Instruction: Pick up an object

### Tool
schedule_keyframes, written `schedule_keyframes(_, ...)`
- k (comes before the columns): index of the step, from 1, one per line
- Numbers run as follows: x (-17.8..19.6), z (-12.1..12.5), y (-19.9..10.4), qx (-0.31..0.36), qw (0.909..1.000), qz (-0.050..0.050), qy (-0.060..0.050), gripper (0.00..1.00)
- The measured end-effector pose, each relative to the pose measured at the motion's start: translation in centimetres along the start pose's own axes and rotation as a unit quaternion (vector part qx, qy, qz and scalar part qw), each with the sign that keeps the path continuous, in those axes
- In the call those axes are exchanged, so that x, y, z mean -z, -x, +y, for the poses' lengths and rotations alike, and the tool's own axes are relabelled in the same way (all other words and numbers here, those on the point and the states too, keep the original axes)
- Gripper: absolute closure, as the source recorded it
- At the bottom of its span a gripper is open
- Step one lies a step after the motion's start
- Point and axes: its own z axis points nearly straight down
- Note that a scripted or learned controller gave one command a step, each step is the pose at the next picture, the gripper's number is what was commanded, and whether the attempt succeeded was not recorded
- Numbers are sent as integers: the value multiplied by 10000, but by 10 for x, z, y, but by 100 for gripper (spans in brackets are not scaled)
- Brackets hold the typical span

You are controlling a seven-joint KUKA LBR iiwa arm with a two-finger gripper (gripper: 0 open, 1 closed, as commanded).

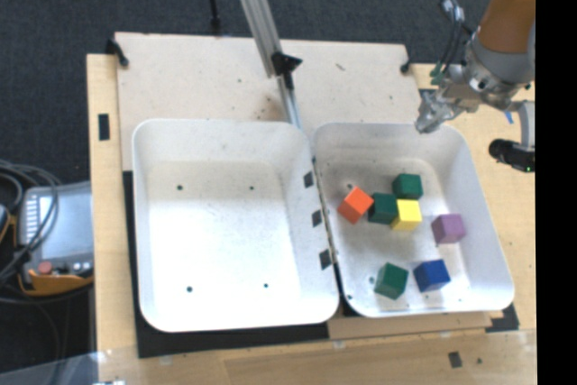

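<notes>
grey arm with orange band reaches in from the right, its gripper [433, 116] pointing down over the right bin's [469, 160] far edge.

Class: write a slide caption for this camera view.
Gripper above right bin's far rim; seven coloured blocks inside.

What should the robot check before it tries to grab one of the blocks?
1. Blocks are in a bin: ok. All seven sit in the right bin.
2. Hand is over that bin: not ok. The hand is at its far rim, away from the blocks.
3. Hand is free: cannot tell, it is too small and blurry.
4. An easy block to pick: ok. The purple block and the blue block stand apart from the others.
5. Crowded blocks to avoid: not ok. The orange block, a green block and the yellow block are packed together.
</notes>
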Motion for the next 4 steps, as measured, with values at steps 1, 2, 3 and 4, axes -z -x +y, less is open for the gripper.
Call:
schedule_keyframes(1,55,2,2,13,10000,-1,3,100)
schedule_keyframes(2,40,-11,-46,25,10000,4,-39,100)
schedule_keyframes(3,43,-28,-87,29,10000,14,-40,100)
schedule_keyframes(4,43,-50,-130,33,10000,17,-41,100)
